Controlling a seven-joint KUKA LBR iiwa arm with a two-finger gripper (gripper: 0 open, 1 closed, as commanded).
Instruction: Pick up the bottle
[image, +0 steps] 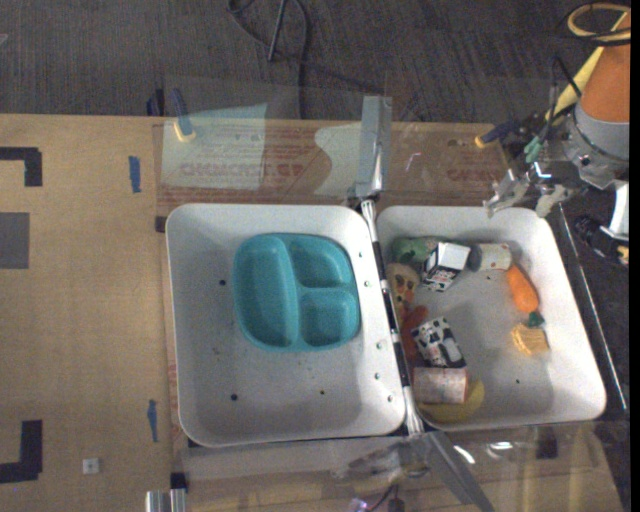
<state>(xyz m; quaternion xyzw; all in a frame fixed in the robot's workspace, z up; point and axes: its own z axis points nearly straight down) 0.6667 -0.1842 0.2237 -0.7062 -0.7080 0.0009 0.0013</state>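
A teal divided plate (297, 291) lies in the left bin (200, 400); a toy carrot (522, 288) in the right bin (575, 380).

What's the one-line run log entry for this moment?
arm: above right bin's far right corner | gripper: holding nothing | bottle: not identified | left bin: teal tray

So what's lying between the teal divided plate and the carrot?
In the camera view: the bins' adjoining rims, a tan round toy, then a black-and-white box, before the carrot.
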